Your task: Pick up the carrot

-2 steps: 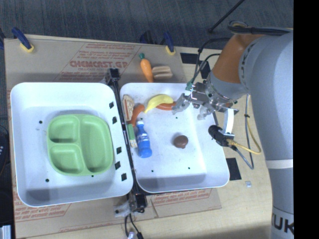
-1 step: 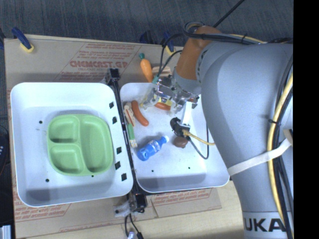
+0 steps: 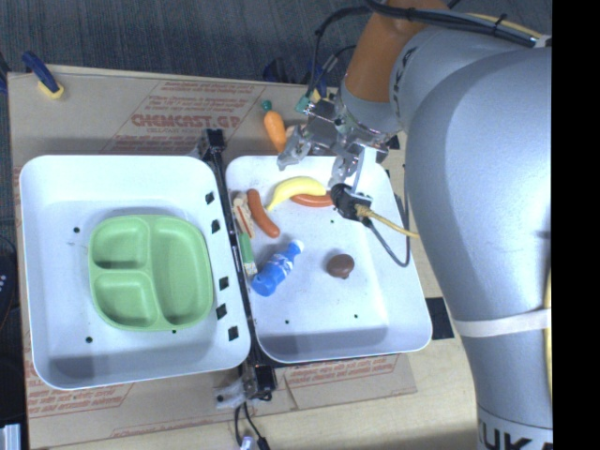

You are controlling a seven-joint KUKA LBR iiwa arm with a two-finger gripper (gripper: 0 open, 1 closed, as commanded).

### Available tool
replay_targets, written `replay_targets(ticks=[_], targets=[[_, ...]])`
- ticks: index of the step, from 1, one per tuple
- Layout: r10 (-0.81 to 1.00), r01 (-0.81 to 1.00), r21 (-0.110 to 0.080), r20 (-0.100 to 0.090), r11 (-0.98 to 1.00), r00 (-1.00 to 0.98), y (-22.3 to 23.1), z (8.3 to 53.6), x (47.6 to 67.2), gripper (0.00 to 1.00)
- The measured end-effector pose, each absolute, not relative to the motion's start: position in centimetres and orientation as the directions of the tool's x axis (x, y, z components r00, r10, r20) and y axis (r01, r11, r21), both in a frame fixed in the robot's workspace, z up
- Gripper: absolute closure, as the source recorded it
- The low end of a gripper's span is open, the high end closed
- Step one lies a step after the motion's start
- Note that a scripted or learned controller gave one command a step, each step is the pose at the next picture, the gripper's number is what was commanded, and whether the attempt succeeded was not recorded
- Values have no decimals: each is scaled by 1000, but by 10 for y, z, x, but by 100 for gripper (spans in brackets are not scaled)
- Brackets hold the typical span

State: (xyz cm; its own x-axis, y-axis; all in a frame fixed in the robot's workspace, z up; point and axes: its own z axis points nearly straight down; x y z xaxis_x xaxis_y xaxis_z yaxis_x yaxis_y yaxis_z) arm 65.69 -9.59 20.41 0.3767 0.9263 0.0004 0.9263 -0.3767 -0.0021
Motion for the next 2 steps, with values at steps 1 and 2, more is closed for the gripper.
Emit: replay_targets(ticks=[1,2], targets=[[922,922,-1,0,-387,387,-109,434,656,0],[852,852,-7,-3,-524,524,-125,304,656,0]])
